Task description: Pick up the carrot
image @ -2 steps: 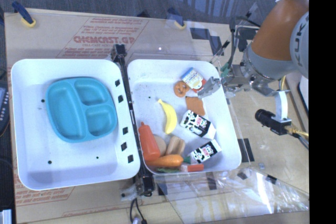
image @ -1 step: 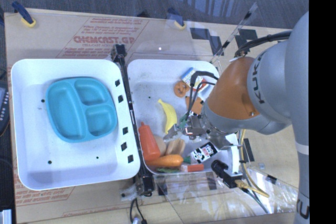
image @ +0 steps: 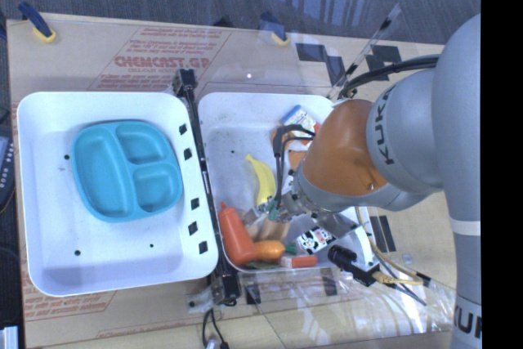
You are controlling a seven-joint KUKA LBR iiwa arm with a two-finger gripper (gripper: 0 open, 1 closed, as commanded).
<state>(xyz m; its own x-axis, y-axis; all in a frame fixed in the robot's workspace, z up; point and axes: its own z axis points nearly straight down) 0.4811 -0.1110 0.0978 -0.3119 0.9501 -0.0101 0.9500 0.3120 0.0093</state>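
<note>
Reaching in from the right, the arm [image: 384, 151] is hanging low over the right bin [image: 237, 114], its gripper [image: 274, 212] just beside the carrot [image: 239, 237]. The carrot is lying near the bin's front left corner, close to a banana [image: 263, 178]. A blue divided plate [image: 127, 169] is sitting in the left bin [image: 49, 114].
</note>
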